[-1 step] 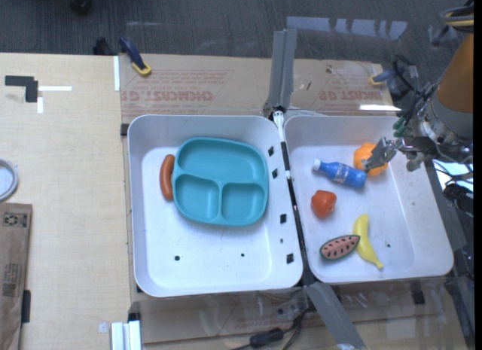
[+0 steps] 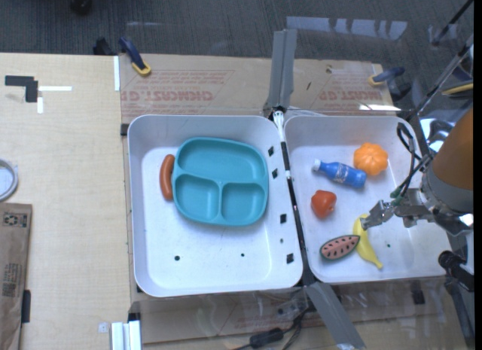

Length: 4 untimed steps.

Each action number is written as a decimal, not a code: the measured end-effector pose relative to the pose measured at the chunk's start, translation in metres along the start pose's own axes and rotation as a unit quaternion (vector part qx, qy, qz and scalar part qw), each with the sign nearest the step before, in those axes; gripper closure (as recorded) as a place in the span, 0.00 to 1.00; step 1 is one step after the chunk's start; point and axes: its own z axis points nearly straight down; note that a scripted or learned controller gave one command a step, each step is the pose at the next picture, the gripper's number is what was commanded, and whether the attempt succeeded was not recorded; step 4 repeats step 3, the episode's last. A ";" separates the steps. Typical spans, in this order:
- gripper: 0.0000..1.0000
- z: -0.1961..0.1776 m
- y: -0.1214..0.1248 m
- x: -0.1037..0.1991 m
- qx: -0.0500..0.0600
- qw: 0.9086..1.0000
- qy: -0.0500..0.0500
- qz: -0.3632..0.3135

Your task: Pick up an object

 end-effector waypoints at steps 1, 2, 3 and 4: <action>0.00 0.051 0.000 0.042 0.000 1.000 0.000 -0.001; 1.00 0.042 0.000 0.041 0.001 1.000 0.000 0.002; 1.00 -0.050 0.054 0.118 -0.001 1.000 -0.001 -0.001; 1.00 -0.050 0.054 0.118 -0.001 1.000 -0.001 -0.001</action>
